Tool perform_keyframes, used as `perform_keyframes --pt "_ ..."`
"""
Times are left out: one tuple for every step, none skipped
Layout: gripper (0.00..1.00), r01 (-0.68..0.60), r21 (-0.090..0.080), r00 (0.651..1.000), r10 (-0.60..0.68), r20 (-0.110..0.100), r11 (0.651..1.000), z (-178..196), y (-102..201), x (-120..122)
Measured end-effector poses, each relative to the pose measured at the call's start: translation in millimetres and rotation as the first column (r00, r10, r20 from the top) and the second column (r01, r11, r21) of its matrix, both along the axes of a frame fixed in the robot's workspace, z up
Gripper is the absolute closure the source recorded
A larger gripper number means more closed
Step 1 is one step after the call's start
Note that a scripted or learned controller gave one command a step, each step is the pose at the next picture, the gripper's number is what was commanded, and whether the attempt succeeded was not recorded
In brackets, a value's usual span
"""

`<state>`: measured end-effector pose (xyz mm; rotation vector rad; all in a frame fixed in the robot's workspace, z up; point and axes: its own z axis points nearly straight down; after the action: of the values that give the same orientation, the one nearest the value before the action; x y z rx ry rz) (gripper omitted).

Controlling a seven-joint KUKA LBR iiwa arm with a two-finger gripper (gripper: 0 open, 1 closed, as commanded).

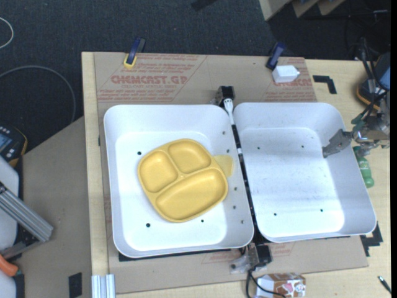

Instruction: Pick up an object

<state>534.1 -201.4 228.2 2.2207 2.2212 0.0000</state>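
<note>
While the gripper (338, 143) hangs over the right bin (298, 228) at its 3 o'clock edge, I cannot tell if it is open or closed. Nothing is visible in it. The yellow divided plate (182, 180) lies in the left bin (124, 228), at 9 o'clock from the gripper, well apart.

A: What's your pick target?

B: You've got one yellow divided plate (182, 180), three compartments: two small ones at the top, one large one along the bottom.

A: Pose?

B: Flat, right side up, turned a bit off square. It sits in the left bin (118, 141), about mid-floor, nearer the right wall. A pale yellow bit pokes out from under its right edge; you can't tell what.
</note>
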Motion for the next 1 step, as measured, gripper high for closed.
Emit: perform_keyframes --pt "0.00 -0.001 -0.001 1.000 0.001 0.004 1.000 89.2 12.1 -52.0"
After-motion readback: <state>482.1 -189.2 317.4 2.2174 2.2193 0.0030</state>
